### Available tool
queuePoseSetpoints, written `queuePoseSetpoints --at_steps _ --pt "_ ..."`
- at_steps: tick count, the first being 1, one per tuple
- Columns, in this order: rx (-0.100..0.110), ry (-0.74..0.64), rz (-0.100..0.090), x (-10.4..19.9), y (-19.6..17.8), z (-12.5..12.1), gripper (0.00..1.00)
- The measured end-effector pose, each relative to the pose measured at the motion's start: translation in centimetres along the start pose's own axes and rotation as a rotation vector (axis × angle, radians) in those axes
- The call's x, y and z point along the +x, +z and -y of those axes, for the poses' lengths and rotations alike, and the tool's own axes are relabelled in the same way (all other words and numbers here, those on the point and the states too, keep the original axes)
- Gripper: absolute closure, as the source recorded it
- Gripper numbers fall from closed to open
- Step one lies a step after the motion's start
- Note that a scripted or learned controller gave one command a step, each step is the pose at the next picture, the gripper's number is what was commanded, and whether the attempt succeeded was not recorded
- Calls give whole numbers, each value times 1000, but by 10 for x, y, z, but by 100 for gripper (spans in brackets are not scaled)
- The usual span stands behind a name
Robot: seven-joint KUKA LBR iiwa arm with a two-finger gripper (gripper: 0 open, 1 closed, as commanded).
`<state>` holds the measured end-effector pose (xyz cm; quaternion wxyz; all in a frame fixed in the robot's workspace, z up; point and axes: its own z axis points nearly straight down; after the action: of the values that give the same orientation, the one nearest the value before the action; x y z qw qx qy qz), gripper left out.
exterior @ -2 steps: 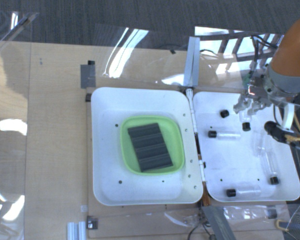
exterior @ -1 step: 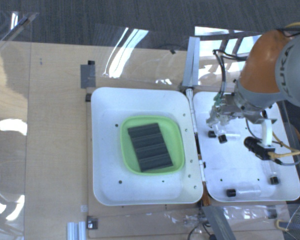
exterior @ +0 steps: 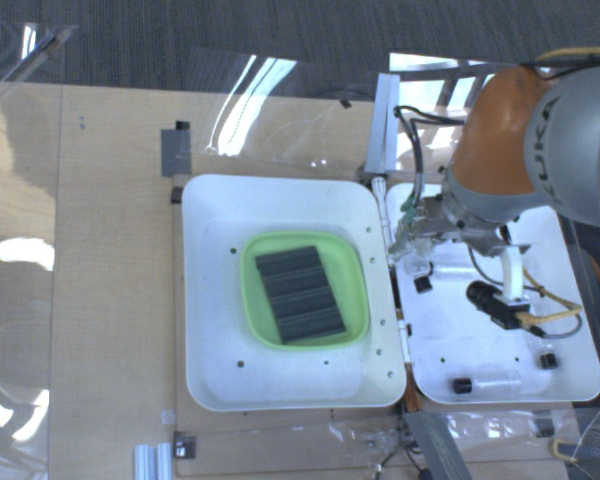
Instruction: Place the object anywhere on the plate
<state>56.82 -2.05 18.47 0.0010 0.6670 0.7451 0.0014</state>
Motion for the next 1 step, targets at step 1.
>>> queuePoseSetpoints --at_steps 1 --pt "-4 -260 0 53 -1 -26 100"
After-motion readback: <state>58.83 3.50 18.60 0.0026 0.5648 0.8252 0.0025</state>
